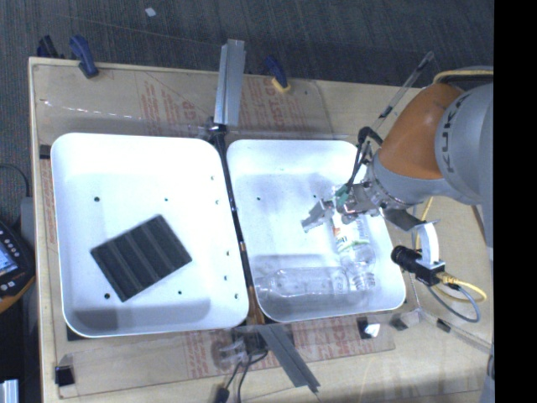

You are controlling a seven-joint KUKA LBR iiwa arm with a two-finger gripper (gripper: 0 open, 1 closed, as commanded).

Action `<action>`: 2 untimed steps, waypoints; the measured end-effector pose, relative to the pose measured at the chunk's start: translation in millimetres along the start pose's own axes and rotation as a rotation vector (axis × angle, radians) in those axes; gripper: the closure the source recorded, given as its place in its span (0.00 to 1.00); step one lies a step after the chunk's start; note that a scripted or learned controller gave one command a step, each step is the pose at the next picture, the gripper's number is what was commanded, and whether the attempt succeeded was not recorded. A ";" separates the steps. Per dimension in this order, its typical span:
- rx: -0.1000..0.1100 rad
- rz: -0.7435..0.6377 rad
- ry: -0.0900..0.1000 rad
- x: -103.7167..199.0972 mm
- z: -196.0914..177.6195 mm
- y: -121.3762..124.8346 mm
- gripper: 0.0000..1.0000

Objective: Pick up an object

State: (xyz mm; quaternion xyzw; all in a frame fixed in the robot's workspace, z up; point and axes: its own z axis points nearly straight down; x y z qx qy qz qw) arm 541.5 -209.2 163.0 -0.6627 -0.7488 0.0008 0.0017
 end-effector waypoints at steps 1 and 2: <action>0.000 0.000 0.000 0.0 0.0 0.0 0.00; 0.000 0.000 0.000 0.0 0.0 0.0 0.00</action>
